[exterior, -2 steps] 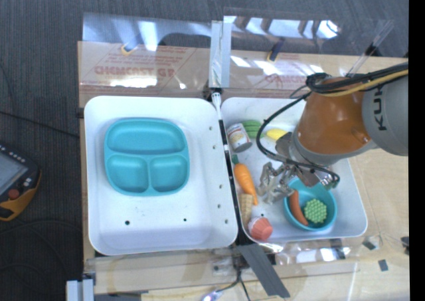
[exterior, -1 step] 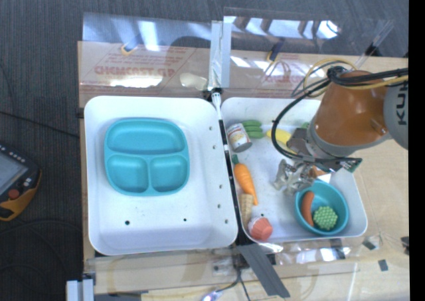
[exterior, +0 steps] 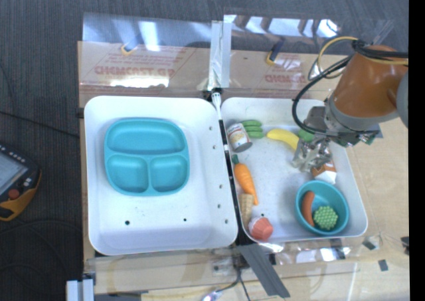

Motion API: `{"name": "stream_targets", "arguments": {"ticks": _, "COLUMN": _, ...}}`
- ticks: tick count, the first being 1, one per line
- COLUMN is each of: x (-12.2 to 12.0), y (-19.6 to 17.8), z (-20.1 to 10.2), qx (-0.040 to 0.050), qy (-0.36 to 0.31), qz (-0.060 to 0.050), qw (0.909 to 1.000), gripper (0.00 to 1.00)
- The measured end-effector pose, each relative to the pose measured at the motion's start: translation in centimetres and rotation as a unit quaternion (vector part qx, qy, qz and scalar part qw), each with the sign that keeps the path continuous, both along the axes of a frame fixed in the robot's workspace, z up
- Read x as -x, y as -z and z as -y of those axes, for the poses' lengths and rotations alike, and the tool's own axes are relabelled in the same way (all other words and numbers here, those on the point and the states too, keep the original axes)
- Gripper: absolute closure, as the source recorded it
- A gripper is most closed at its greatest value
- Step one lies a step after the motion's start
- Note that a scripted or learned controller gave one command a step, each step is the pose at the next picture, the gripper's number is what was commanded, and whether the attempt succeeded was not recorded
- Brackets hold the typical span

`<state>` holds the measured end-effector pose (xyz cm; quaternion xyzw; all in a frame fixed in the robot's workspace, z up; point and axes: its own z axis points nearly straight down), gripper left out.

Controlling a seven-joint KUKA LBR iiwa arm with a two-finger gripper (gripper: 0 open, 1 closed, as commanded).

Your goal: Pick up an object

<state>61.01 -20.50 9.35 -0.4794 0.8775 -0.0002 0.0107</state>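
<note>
My gripper (exterior: 311,158) hangs over the right bin (exterior: 279,230), low, near its right side. Just left of it lies a yellow banana (exterior: 283,137). A small orange and white piece (exterior: 325,174) sits right below the gripper, touching or nearly touching it. A blue bowl (exterior: 334,197) in the bin's lower right holds a green bumpy ball (exterior: 325,216) and an orange piece (exterior: 306,207). Along the bin's left wall lie a small can (exterior: 238,137), green beans (exterior: 252,127), a carrot (exterior: 245,178), a cone-like piece (exterior: 247,204) and a red fruit (exterior: 261,228).
The left bin (exterior: 133,230) bears a blue three-compartment plate (exterior: 146,155). A clear plastic wall (exterior: 219,47) rises behind both bins. The arm's orange band (exterior: 368,87) and black cables (exterior: 312,90) hang over the right bin's upper right corner. A handheld device (exterior: 13,183) lies on the floor left.
</note>
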Motion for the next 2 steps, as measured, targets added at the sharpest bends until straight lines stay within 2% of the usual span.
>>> {"name": "stream_targets", "arguments": {"ticks": 1, "x": -1.3, "y": 0.1, "z": -9.7, "qx": 0.0018, "qy": 0.123, "qz": -0.001, "qw": 0.9924, "gripper": 1.0}}
{"name": "stream_targets", "arguments": {"ticks": 2, "x": -6.2, "y": 0.2, "z": -8.8, "qx": 0.0007, "qy": 0.178, "qz": -0.005, "qw": 0.9841, "gripper": 1.0}}
